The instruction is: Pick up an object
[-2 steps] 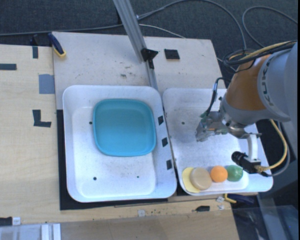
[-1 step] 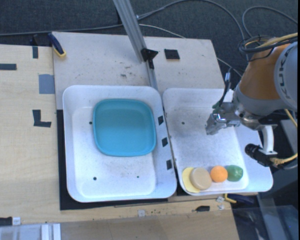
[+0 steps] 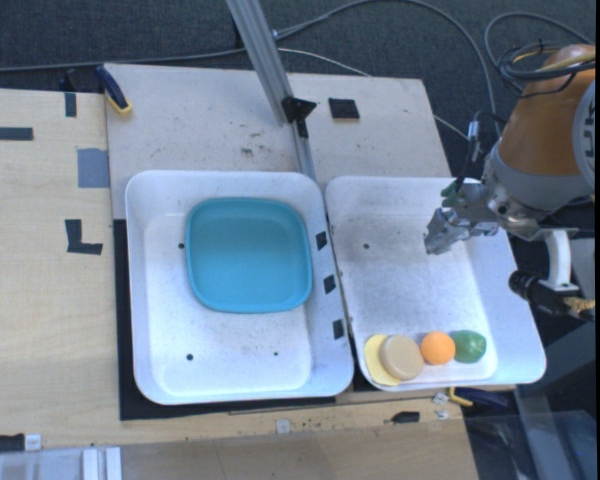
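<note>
**Gripper over right bin, objects clustered at near edge**

The gripper (image 3: 442, 236) hangs over the upper right part of the right bin (image 3: 400, 268). Nothing sits between its fingers. Whether they are apart or together cannot be told: from this slant they read as one small grey cluster.

Candidate objects lie well below the gripper in the picture, along the right bin's near edge, in a row:
- tan round piece (image 3: 402, 357), pale beige, disc-like, lying on top of a pale yellow flat piece (image 3: 375, 358), which shows as a crescent at its left side.
- orange ball (image 3: 438, 348), small, smooth, touching or just beside the tan piece on its right.
- green object (image 3: 469, 345), rounded, darker green, just beside the ball at the row's right end. Its exact shape is hard to make out.

All four are well apart from the gripper.

Far to the gripper's left, in the left bin (image 3: 160, 348), lies a blue tray (image 3: 248, 254), rounded-square, shallow, uniform turquoise.

Hidden or cut off: the arm (image 3: 545, 133), orange band visible, runs out of the picture at the right. The wrist body covers the right bin's upper right rim. The yellow piece is mostly covered by the tan one.
</note>
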`<state>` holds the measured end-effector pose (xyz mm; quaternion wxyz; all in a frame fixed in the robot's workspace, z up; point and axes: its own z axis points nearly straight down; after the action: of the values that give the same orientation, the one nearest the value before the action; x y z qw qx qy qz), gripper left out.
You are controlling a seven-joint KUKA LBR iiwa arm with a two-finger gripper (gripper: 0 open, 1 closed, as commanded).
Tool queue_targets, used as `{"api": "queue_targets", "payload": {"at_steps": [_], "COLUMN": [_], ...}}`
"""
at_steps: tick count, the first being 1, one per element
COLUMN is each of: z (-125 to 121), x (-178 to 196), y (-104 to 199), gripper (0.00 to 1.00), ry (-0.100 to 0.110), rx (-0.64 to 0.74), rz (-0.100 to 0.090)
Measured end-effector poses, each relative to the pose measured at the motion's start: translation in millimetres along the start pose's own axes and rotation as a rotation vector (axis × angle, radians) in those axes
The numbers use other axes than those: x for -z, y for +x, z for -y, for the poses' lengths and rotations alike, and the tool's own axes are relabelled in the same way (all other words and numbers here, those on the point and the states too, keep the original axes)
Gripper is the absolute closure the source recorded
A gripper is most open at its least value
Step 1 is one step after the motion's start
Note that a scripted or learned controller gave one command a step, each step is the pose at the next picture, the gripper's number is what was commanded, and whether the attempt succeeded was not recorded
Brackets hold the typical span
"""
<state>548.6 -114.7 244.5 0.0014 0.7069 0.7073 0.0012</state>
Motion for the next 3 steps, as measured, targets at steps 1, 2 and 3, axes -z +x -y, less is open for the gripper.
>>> {"api": "queue_targets", "payload": {"at_steps": [1,2,3], "z": [1.3,8.7,7.8], "x": [-12.1,-17.8,-8.0], "y": [47.5,100.7,151.9], "gripper": [1.00,1.00,1.00], "ry": [0.005,0.005,0.004], "rx": [0.003,0.004,0.004], "rz": [-0.001,-0.001,-0.001]}}
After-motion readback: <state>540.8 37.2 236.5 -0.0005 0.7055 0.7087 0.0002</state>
